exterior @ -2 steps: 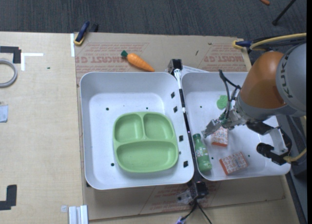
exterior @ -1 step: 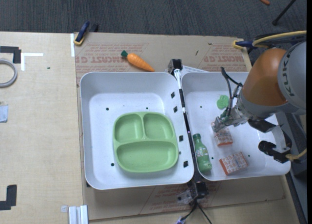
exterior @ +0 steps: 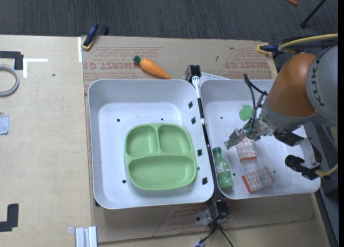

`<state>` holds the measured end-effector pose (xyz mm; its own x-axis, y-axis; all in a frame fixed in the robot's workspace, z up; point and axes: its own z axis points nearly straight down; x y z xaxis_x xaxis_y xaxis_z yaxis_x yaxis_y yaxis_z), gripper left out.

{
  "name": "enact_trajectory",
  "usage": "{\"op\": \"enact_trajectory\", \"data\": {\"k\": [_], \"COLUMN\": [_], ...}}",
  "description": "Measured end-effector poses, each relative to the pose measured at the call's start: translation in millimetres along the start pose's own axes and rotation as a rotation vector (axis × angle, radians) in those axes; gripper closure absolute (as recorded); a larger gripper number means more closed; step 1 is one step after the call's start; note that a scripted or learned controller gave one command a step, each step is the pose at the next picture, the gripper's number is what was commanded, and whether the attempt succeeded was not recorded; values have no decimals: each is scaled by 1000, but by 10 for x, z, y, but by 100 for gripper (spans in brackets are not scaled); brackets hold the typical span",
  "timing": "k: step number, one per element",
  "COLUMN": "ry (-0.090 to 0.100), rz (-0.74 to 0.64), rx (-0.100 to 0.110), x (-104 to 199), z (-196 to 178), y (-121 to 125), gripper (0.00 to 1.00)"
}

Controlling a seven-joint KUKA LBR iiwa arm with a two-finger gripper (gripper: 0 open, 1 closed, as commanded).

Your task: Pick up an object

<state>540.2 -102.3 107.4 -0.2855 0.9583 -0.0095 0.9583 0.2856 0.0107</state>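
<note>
In the right bin (exterior: 226, 98) lie a green bottle (exterior: 221, 168) along the left wall, a small red-and-white packet (exterior: 246, 150), and a second red-and-white packet (exterior: 257, 179) nearer the front. A small green piece (exterior: 245, 113) shows toward the back. My gripper (exterior: 238, 137) hangs low over the bin's middle, right at the upper-left corner of the first packet. Nothing can be seen between its fingers. The arm's orange band (exterior: 290, 87) covers the bin's right side.
The left bin (exterior: 107, 106) holds a green divided plate (exterior: 160, 157). A toy carrot (exterior: 152, 67) lies on the cardboard behind the bins. A blue clamp (exterior: 90, 36) sits at the cardboard's back left corner. A black clip (exterior: 193, 72) joins the bins at the back.
</note>
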Motion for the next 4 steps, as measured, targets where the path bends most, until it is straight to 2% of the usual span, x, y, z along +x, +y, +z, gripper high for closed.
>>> {"op": "enact_trajectory", "data": {"k": [1,2,3,4], "ry": [-1,-1,-2,-2], "rz": [3,2,5,5], "rx": [-2,-2,-3,-3], "x": [-8,-8,-16,-15], "z": [-97,-98,-195,-195], "y": [8,7,15,15], "gripper": [100,0,100,0]}}
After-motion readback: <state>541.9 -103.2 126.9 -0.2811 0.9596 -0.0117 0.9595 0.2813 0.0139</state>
